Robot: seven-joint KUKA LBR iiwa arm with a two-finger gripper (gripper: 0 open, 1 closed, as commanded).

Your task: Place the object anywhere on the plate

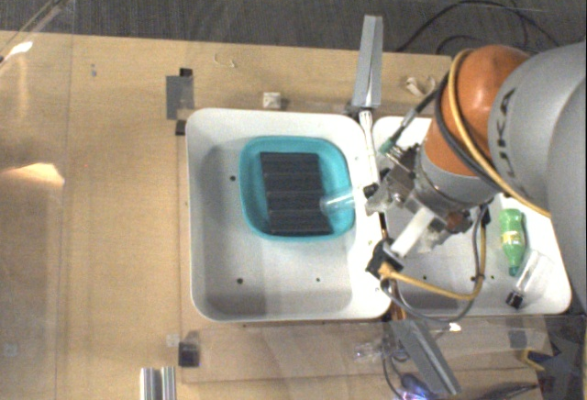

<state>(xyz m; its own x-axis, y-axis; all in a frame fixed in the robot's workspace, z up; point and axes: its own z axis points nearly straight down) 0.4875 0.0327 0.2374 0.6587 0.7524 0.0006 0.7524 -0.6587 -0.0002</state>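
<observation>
The fingers (341, 201) hang over the right rim of the teal plate (252, 196); grasping or released, I cannot tell; the dark ridged object (292, 194) lies on the plate just left of them; a green object (512, 238) lies well to their right.

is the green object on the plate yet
No, the green object lies in the right bin, while the plate sits in the left bin.

Fixed overhead view, slanted, both bins (206, 288)

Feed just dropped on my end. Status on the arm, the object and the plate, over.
Gripper above the divider between the bins. Green object lying in right bin, not held. Blue plate in left bin, a dark ridged piece on it.
</observation>
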